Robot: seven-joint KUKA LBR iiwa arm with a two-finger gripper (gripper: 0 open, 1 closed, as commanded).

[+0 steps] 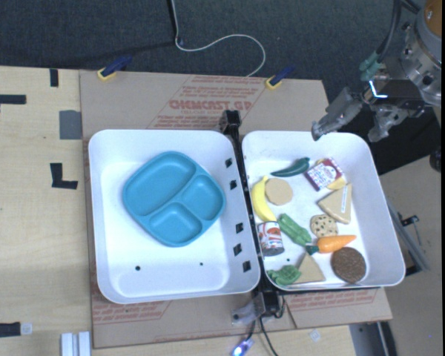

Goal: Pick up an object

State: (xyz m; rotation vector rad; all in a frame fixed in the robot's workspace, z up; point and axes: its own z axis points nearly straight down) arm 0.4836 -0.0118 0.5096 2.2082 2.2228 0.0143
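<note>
Above the right bin's [378,199] far corner, your gripper [356,121] hangs with fingers spread and empty, so the toy food, banana [261,201] included, remains unpicked.

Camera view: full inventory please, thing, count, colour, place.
bins: 2, white, side by side on the bench
tray: 1, blue, three compartments, left bin
banana: 1, yellow, right bin, left side
round cracker: 1, tan, beside banana
pepper: 1, dark green, right bin, top
packet: 1, purple-red, right bin, top
can: 1, red-white, right bin, left wall
carrot: 1, orange, right bin
brown disc: 1, right bin, lower corner
gripper: 1, grey, above right bin's top-right corner
</note>
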